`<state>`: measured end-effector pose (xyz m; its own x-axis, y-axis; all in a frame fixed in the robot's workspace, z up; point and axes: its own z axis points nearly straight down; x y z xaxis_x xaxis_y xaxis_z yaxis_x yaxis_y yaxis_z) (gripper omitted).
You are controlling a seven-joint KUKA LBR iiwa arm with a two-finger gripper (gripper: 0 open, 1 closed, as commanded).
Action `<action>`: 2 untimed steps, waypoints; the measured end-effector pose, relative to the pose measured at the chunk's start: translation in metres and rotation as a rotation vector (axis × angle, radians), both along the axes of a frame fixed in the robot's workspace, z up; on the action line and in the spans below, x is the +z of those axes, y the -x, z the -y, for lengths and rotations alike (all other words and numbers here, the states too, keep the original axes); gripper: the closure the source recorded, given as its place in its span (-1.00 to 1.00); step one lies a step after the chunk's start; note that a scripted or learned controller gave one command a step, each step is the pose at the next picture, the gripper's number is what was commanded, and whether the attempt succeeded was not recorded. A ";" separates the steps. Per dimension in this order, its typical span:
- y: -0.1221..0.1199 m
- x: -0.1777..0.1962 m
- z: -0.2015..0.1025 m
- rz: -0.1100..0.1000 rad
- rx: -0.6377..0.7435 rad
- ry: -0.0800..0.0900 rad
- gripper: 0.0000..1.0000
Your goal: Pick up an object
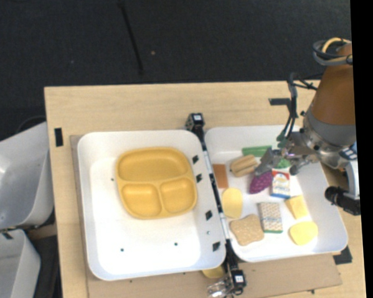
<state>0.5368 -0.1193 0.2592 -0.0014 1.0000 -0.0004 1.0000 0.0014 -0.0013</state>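
Where toys crowd, claw (269,164) over purple grapes (260,183) — bin edge (340,230) near

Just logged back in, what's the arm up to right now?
The arm's gripper is down in the right bin, over a cluster of toy food near the purple grapes and a small carton. Nothing is visibly lifted. A bread slice, hot dog bun and yellow pieces lie around it. The left bin holds a yellow divided plate, untouched.
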 end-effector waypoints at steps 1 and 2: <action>0.049 -0.061 -0.075 -0.005 0.004 -0.002 -1.00; 0.046 -0.049 -0.071 0.000 -0.004 0.000 1.00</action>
<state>0.4910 -0.0484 0.2104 0.0030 1.0000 0.0000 1.0000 -0.0030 -0.0014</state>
